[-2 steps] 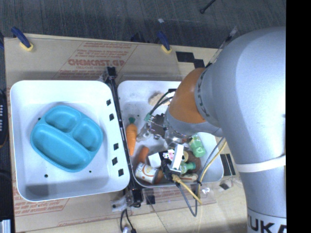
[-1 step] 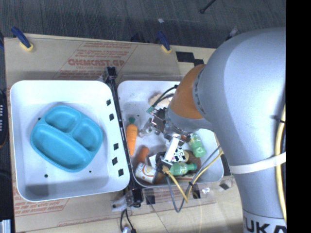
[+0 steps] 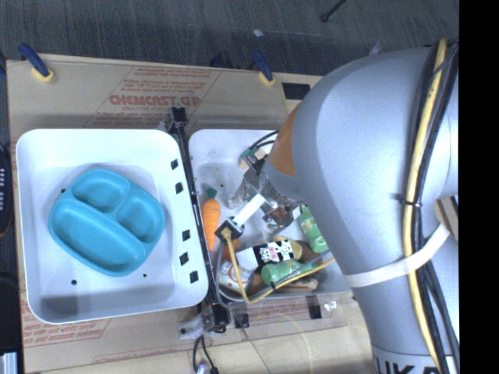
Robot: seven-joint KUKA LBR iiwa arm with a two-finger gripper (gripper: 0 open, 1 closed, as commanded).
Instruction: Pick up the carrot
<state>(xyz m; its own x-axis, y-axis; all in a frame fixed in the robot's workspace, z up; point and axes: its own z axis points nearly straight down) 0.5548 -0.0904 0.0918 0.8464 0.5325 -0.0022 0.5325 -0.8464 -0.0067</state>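
Bench [image 3: 93, 84]: two bins side by side.
Left bin [image 3: 31, 156]: one divided plate [image 3: 107, 220] lying near its middle, apart from the walls.
Right bin [image 3: 209, 142]: carrot [image 3: 210, 215] just beside the left wall; heap of small things [image 3: 279, 265] at the near end, right of the carrot.
Arm [image 3: 374, 170]: over the right bin's right half.
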